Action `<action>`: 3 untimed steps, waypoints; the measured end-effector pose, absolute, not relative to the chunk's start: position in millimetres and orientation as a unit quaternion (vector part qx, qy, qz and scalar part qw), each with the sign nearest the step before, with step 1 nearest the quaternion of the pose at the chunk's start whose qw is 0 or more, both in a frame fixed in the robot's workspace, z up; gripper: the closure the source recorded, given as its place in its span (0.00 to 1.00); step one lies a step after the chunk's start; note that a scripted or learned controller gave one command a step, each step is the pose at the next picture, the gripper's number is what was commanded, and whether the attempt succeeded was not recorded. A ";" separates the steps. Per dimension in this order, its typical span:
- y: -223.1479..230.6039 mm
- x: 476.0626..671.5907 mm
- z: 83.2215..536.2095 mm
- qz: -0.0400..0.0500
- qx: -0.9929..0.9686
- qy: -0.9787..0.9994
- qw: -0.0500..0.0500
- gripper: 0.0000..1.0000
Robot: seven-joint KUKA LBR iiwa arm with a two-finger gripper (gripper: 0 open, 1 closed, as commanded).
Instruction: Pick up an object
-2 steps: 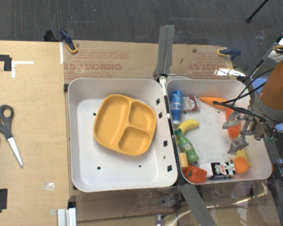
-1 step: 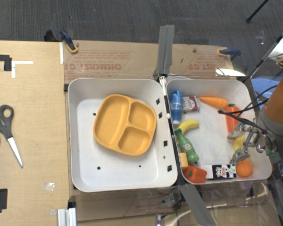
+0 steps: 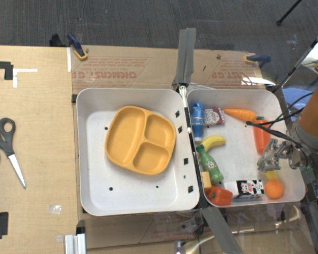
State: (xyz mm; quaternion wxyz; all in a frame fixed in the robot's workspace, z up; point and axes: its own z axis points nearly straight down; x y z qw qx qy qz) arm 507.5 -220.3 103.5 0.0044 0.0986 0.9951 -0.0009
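Hand (image 3: pixel 268 162) low in right bin (image 3: pixel 233 142); perhaps touching yellow object (image 3: pixel 271 174).

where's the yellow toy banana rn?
The yellow toy banana lies in the right white bin, near its left wall, below the blue bottle and above the green bottle.

Gripper (image 3: pixel 268 161) low in right bin (image 3: pixel 234 148), near its right wall, above an orange ball (image 3: pixel 274 190). Yellow divided plate (image 3: pixel 140 139) lies in left bin (image 3: pixel 90 157). Scissors (image 3: pixel 9 150) on tabletop (image 3: pixel 29 115).
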 end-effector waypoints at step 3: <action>-219.7 509.2 113.2 -0.001 0.097 0.995 0.006 0.00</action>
